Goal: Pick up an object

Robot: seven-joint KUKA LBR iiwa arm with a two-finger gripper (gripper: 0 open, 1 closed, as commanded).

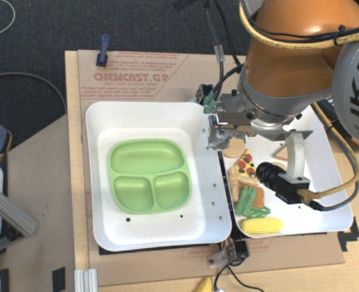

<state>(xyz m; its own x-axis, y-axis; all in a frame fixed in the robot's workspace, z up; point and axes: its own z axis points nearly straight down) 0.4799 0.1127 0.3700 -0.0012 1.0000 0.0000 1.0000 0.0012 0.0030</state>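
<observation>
Under arm (289,59), right bin (325,218) mostly hidden; tool fingers unclear

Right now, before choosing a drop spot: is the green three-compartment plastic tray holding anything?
Empty: the green three-compartment plastic tray shows bare green in all three compartments.

This looks like a robotics lab: a big industrial robot arm (295,47) leans over a counter (137,72) topped with printed cardboard, two white bins (100,126) sit side by side, and loose cables (21,81) trail across the dark carpeted floor (33,41).
</observation>
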